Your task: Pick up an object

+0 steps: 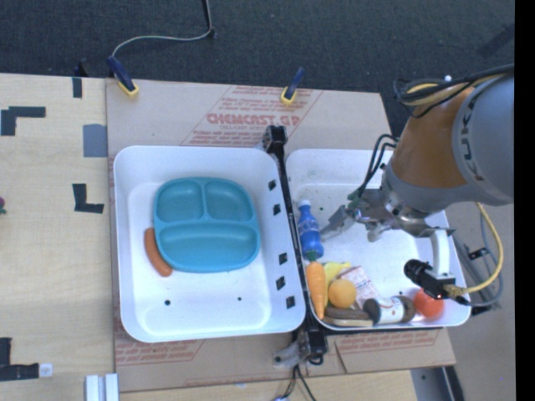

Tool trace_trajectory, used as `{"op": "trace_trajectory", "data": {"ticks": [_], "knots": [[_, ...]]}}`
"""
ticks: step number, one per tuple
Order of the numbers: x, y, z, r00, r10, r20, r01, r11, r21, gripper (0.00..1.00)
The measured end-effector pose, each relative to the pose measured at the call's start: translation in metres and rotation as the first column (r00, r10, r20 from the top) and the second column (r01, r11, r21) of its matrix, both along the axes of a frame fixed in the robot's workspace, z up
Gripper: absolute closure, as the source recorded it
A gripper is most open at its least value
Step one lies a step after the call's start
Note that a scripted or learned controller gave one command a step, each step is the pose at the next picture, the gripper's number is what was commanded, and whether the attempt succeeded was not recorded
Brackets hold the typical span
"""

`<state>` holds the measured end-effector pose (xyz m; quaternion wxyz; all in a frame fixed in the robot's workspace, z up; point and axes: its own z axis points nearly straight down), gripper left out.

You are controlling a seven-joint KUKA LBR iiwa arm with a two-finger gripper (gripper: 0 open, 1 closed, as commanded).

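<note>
The gripper (358,220) hangs over the middle of the right bin (334,161), its two fingers spread apart with nothing between them, one tip reaching toward nine o'clock and the other toward five. Just off the nine-o'clock fingertip, near but apart from it, lies a small blue bottle (309,230) against the bin's left wall, cap toward twelve o'clock. I judge this the likeliest target: it looks like light, stiff plastic, smooth and round, so it may roll or squirt out of a pinch; the fingers should close across its body near the middle, at right angles to its long axis, not on the narrow cap. The wall beside it leaves little room for a finger on that side. At six o'clock from the bottle lies an orange carrot (316,287), also hugging the wall, tapered and probably a hard toy that would slip toward its thin end. Beside it, toward four o'clock from the bottle, sits a clutter: an orange ball (342,293) touching a yellow piece (336,270), a crinkled packet (364,283), and a dark bottle (368,312) lying along the bin's near rim. A red round fruit (428,306) sits in the five-o'clock corner. These crowded pieces touch each other, so a grasp there risks catching two. In the left bin (134,307) rests a blue divided tray (206,224) with an orange sausage (156,252) at its eight-o'clock edge.
</note>
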<state>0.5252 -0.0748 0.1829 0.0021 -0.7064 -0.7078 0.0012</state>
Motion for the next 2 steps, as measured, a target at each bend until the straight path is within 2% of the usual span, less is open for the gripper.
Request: {"op": "trace_trajectory", "data": {"ticks": [1, 2], "knots": [[0.001, -0.001, 0.01, 1.0, 0.0, 0.001, 0.0, 1.0, -0.001, 1.0], [0.076, 0.009, 0.069, 1.0, -0.001, 0.005, 0.001, 1.0, -0.002, 1.0]]}}
